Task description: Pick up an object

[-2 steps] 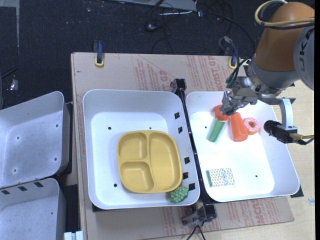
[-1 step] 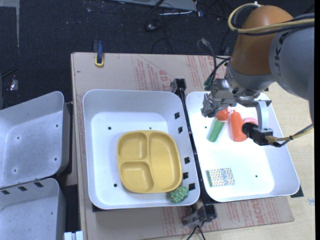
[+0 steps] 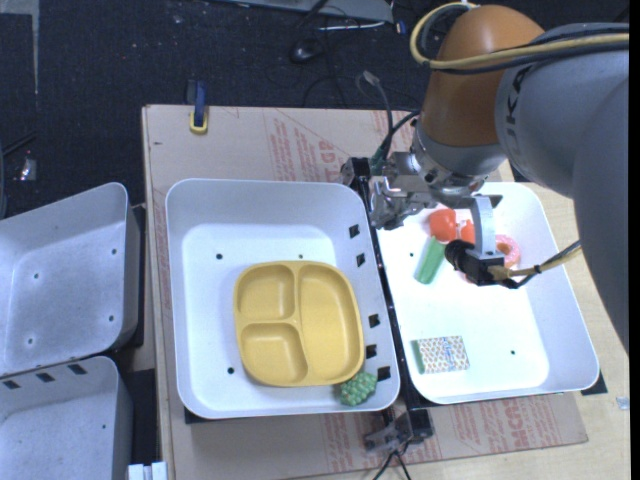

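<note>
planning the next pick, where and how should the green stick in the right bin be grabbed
Grip the green stick at its middle, across its narrow width, coming straight down from above. It lies flat in the right bin, long, thin and slanted, with both long sides free. Stay off its upper end, where an orange thing sits close by.

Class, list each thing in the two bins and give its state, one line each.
Plate: flat, face up, left bin.
Green lump: left bin's near corner, beside plate.
Green stick: lying flat, right bin.
Orange piece: right bin, partly hidden.
Pink piece: right bin, partly hidden.
Packet: flat, right bin.
Gripper: above right bin's far left part.
</note>
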You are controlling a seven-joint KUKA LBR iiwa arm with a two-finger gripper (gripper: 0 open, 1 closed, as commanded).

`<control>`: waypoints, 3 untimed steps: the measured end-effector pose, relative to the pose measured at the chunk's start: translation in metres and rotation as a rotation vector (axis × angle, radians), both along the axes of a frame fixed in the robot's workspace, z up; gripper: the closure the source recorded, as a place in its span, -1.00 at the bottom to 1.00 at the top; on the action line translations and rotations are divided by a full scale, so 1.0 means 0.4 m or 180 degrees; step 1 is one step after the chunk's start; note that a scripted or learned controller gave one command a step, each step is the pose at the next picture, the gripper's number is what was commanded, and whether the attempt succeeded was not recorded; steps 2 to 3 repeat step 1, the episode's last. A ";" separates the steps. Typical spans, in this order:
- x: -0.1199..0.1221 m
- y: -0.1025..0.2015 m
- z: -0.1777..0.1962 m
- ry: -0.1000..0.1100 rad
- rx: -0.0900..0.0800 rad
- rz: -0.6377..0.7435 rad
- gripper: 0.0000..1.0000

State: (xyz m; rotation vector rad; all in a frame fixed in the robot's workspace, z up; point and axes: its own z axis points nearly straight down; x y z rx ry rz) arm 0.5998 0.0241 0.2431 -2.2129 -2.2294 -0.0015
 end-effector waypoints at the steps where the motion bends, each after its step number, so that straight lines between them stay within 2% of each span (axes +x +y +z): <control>1: 0.029 0.126 -0.026 -0.0001 0.0000 0.0001 1.00; 3: 0.029 0.126 -0.026 -0.0001 0.0000 0.0001 1.00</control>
